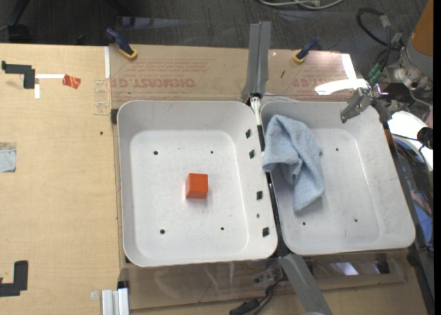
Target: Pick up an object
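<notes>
One orange block (197,186) sits flat in the middle of the left bin (138,169). It is far from my gripper (356,105), well off to the side of the jaws and nearer the front of the bench. Nothing touches the block.

A light blue cloth (296,162) lies crumpled in the right bin (372,189). It is bunched against the wall that this bin shares with the left one. The cloth is closer to the jaws than the block is, but it is still apart from them.

I see my gripper over the far corner of the right bin, by the rim. The jaws look a little bit apart, and I see nothing held between them. The arm (420,38) comes in behind the gripper, with its orange band at the edge.
</notes>
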`<state>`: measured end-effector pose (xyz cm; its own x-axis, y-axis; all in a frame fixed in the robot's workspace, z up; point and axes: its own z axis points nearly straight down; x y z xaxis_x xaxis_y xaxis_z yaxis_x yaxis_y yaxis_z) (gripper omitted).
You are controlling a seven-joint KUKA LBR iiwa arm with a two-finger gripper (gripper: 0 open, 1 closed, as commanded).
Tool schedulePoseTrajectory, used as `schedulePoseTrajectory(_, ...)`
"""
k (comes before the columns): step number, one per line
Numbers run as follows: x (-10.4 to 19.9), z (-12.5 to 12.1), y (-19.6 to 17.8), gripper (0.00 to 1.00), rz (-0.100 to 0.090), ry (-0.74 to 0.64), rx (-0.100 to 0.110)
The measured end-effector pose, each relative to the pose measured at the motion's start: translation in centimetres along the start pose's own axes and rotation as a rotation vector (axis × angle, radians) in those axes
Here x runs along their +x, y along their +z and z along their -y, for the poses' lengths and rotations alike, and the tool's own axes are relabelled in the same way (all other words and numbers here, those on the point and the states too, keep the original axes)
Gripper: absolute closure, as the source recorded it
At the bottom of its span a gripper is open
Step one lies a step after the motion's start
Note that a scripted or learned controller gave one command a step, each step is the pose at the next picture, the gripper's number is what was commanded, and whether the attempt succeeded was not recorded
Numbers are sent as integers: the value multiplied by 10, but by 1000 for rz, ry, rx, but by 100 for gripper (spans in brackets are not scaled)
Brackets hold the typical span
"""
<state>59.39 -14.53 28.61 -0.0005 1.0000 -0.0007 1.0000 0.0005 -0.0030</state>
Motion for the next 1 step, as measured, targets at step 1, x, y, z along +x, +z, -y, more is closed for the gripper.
schedulePoseTrajectory(1, -37, 9, 122, 0, 0, -465, -2)
